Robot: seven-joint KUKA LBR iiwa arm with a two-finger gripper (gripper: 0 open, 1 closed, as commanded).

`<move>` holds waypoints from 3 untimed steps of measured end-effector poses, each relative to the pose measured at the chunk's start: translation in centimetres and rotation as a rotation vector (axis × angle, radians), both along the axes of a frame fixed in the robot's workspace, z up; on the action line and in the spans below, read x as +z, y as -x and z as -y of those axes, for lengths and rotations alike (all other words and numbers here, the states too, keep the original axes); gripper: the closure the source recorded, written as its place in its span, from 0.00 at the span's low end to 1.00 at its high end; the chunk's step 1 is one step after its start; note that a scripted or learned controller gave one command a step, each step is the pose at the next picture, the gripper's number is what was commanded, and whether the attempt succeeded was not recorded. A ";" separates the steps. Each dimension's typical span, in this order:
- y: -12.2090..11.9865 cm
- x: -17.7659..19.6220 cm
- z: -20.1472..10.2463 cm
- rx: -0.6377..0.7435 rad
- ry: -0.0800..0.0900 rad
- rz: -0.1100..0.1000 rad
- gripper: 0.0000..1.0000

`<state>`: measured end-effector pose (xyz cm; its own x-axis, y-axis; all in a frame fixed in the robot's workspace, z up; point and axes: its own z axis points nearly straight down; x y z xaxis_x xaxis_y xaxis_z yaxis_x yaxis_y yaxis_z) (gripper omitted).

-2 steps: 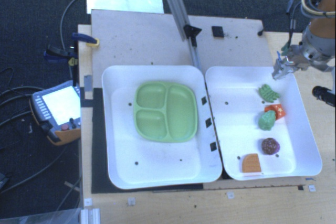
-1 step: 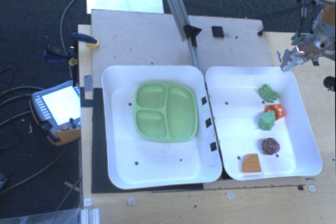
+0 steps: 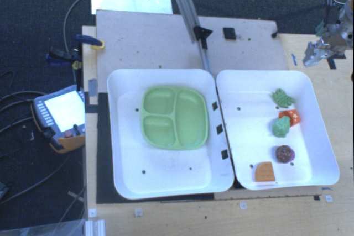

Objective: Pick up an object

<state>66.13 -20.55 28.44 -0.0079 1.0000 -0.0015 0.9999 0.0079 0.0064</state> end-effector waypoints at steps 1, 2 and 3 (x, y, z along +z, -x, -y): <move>2.8 -0.8 -5.6 0.002 -0.003 -0.006 1.00; 5.3 -2.6 -10.4 0.000 -0.003 -0.008 1.00; 7.3 -2.5 -14.4 0.000 -0.003 -0.007 1.00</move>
